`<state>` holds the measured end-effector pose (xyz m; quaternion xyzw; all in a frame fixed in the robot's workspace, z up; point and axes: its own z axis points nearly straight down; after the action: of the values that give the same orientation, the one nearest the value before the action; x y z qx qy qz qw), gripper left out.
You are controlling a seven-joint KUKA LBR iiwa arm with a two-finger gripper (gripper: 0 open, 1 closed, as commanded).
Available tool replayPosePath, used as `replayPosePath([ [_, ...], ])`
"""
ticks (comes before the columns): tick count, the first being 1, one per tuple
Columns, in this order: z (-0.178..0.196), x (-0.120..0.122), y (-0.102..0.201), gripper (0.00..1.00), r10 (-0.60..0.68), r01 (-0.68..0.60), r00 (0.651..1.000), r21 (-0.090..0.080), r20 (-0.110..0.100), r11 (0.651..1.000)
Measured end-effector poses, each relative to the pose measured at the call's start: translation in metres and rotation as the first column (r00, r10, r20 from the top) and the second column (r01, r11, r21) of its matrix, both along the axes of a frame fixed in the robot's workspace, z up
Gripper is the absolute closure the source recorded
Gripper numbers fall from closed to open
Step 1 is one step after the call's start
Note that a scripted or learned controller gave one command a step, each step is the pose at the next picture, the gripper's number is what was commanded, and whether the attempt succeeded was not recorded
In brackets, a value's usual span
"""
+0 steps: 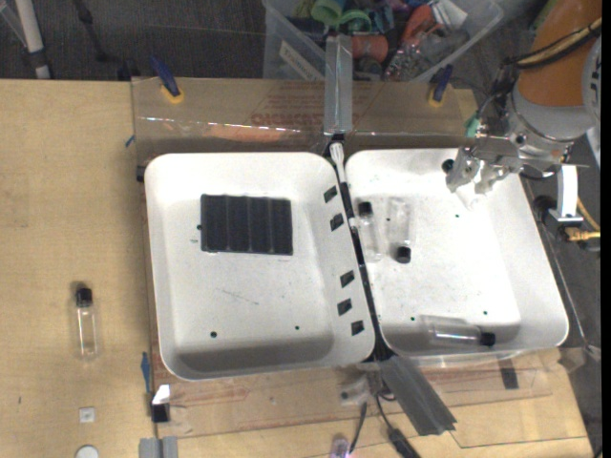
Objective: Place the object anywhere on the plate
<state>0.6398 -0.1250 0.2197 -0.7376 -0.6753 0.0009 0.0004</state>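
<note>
A black ribbed plate point(246, 224) lies flat in the left bin point(172, 342), towards its back. Three clear vials with black caps lie in the right bin point(535, 294): one point(366, 222) against the divider, one point(399, 229) just right of it, and one point(456, 330) near the front wall. My gripper point(475, 176) hangs over the back of the right bin, up and to the right of the two middle vials. It is open and nothing shows between its fingers.
A raised divider with black tabs point(348, 256) runs between the bins. Another clear vial point(86, 321) lies on the wooden bench far left. A tub of coloured objects point(382, 12) stands behind the bins.
</note>
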Motion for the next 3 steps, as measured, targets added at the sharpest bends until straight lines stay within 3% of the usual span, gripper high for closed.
replayPosePath([
  [1, 0.175, 0.009, -0.047, 1.0, 0.016, -0.016, 1.0, -0.001, 0.004, 1.0],
  [2, 0.205, -0.001, -0.055, 1.0, -0.309, 0.309, 0.951, -0.001, 0.005, 0.951],
  [3, 0.215, -0.037, -0.055, 1.0, -0.648, 0.648, 0.762, -0.001, -0.001, 0.762],
])
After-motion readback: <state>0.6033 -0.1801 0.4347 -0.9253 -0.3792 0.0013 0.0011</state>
